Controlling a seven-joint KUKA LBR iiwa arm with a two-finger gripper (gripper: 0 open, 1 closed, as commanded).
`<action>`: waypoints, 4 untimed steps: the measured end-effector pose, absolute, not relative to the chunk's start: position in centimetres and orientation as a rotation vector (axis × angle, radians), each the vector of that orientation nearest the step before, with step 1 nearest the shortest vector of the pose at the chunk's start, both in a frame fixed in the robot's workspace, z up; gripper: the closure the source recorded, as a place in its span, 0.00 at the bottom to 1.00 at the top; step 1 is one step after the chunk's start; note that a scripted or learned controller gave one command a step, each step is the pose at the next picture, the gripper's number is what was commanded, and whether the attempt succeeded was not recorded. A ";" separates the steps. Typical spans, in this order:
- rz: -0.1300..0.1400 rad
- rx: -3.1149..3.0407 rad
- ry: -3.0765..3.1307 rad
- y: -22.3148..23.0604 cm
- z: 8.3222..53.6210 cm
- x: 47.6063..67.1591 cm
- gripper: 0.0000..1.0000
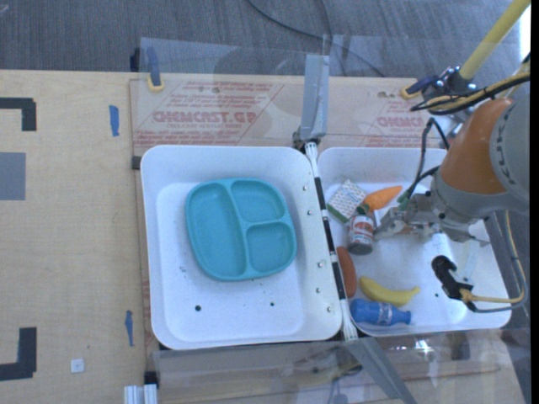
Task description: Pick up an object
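While nothing is seen held, the gripper (396,223) is found low in the right bin (421,162), reached in from the right beneath the orange-banded wrist; whether its claw is open or closed cannot be told, since the tips are blurred against the bin floor. The small can (361,232) is taken as the likeliest target. It lies just to the left of the gripper, close beside it, though contact cannot be judged. Its long axis is set roughly up and down in the view, across the line of the arm's reach. From the can, a carrot (383,197) is seen above and to the right, a banana (388,292) below, and a blue bottle (381,314) lower down. A short leftward shift is judged to be what is needed.
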State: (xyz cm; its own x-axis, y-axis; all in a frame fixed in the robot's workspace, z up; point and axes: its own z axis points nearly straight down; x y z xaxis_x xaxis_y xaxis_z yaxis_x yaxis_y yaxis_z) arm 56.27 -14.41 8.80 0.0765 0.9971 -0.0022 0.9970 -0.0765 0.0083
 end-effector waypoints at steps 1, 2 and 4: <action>0.003 2.375 2.049 -16.8 8.7 61.8 0.00; -0.036 2.344 2.101 -14.5 8.9 64.6 0.00; -0.026 2.136 2.404 -19.5 8.3 65.0 0.00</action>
State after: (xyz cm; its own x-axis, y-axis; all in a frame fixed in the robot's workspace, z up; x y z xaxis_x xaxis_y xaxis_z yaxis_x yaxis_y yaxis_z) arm 64.98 -19.45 8.31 -0.1159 0.9922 0.0451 0.9910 0.1186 -0.0617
